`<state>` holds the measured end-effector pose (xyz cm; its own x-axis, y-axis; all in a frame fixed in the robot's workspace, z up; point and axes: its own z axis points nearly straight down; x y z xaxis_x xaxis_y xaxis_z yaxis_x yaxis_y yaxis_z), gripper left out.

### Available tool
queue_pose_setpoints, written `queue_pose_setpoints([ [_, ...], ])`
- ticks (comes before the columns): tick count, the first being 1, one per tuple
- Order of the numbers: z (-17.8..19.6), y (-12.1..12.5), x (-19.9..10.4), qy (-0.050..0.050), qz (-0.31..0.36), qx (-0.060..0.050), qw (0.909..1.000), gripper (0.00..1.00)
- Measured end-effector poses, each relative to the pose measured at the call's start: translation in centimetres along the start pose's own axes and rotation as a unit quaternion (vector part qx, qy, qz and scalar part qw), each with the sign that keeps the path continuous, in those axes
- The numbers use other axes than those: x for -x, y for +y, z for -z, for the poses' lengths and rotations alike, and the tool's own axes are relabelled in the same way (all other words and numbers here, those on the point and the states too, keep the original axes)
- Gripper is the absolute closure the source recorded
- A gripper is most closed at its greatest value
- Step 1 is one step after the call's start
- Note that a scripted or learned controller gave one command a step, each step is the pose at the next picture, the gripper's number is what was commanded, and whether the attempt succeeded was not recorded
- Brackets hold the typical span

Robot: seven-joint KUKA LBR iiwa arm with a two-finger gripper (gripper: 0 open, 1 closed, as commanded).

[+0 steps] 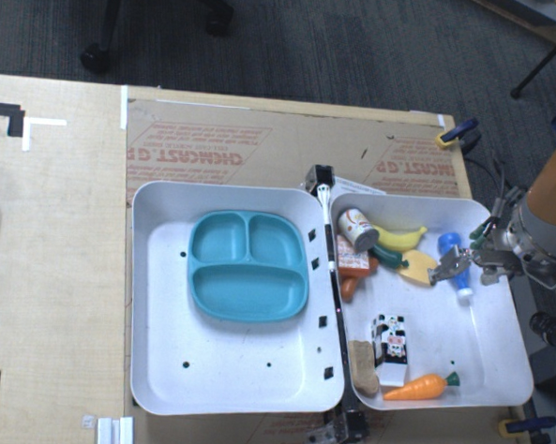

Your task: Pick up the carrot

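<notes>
Carrot [416,388]: lies flat at the lower edge of the right bin [495,356], lower right of frame, ungrasped. Claw [456,265]: hovers well above it near the blue bottle [453,253]; whether clenched, cannot tell.

bins [156,368]: glossy white plastic | tray [249,266]: smooth teal plastic

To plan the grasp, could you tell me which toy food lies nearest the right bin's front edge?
The orange carrot; the banana lies near the back.
</notes>
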<state>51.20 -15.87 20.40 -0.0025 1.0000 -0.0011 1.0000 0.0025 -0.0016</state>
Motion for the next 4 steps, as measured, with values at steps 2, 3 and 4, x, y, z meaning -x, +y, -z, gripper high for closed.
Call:
queue_pose_setpoints([
  [2, -1.3, -3.3, -17.9, 0.000, 0.069, 0.000, 0.9976, 0.00],
  [3, -1.3, -1.4, -23.0, 0.000, -0.063, -0.001, 0.9980, 0.00],
  [4, 6.1, 6.9, -21.6, -0.002, -0.102, 0.000, 0.9948, 0.00],
])
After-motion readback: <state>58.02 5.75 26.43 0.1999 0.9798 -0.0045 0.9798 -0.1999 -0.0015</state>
